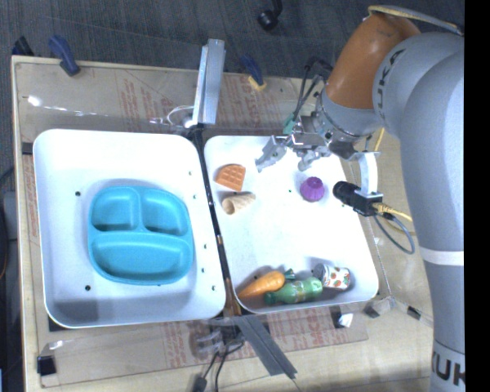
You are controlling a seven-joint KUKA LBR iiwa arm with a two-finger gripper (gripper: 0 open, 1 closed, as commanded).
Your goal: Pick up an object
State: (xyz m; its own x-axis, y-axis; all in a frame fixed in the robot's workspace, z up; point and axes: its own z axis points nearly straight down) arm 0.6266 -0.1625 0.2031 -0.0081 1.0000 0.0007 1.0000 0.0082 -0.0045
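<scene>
Jaws spread over right bin (355, 243), purple object (313, 189) just below-right, untouched.

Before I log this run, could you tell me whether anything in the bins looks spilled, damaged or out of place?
Nothing stands out. The blue tray lies flat in the left bin; the carrot, green bottle and purple piece lie loose in the right bin.

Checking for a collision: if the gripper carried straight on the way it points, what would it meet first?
The gripper points down-left, so probably the waffle piece; depth is unclear, and it might meet the bin floor first.
</scene>
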